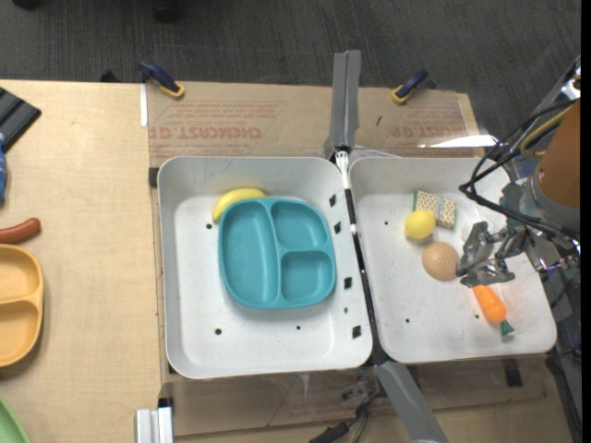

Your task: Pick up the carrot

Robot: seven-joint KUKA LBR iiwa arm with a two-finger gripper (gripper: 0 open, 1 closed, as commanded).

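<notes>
Gripper (482, 264) hangs just above the carrot (491, 305).

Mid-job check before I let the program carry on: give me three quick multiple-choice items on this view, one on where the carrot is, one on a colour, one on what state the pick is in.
1. Where does the carrot lie?
A. In the left bin
B. On the teal tray
C. In the right bin, near its front right corner

2. What colour is the divided tray in the left bin?
A. Teal
B. Red
C. Black

3. How is the carrot now?
A. Lifted well above the bins
B. Lying on the bin floor
C. Resting on the bench outside the bins

Answers:
1 C: the carrot lies in the right bin.
2 A: the tray is teal.
3 B: it lies flat just below the gripper.
</notes>
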